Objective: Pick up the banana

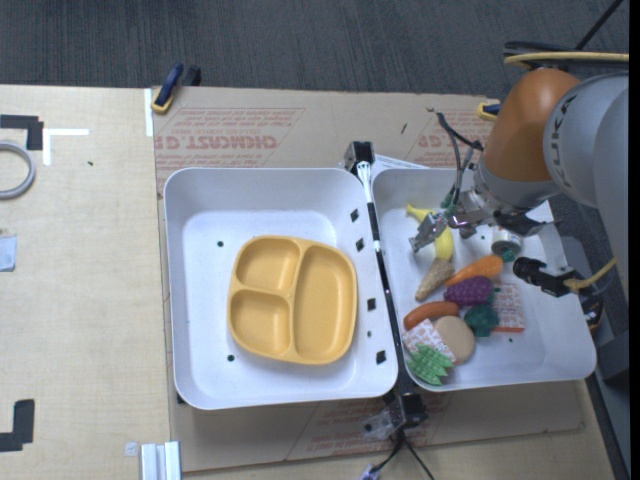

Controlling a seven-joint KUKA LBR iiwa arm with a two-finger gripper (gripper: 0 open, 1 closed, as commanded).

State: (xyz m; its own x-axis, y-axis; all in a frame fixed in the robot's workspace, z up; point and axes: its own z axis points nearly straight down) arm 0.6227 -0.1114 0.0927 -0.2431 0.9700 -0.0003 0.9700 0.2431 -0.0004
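The yellow banana (442,247) lies in the right bin (560,353), near its far left part, with one tip (414,211) pointing toward the back. My gripper (436,229) is low over the banana's middle and hides that part of it. The grey arm with its orange band (530,118) reaches in from the right. The banana still looks level with the bin floor.
Close beside the banana lie a beige cone (431,281), an orange carrot (480,268), purple grapes (468,290), a green toy (483,319), a red sausage (430,313) and a round cookie (458,339). The left bin (200,358) holds a yellow divided plate (293,298).
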